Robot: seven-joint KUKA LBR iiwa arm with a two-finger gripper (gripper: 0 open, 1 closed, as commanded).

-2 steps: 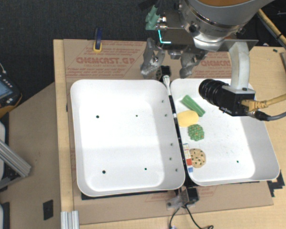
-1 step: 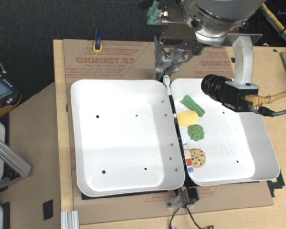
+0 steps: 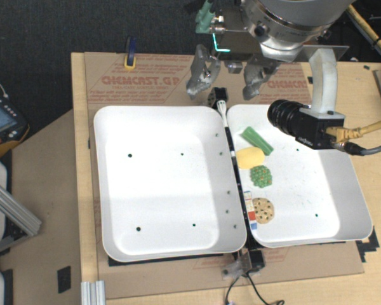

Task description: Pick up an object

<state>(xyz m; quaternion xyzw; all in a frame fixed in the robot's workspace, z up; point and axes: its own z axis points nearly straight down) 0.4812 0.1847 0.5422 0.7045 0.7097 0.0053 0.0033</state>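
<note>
My gripper hangs open above the far edge of the bench, over the gap between the two bins, with nothing between its fingers. In the right bin, along its left side, lie a green stick, a yellow lump, a green knobbly ball, a brown cookie and a small red, white and blue packet. All of these rest well in front of and below the gripper.
The left bin sits beside the right one. A black cylindrical camera on a white bracket hangs over the right bin's far part. A yellow and blue clamp stands at the cardboard's far left.
</note>
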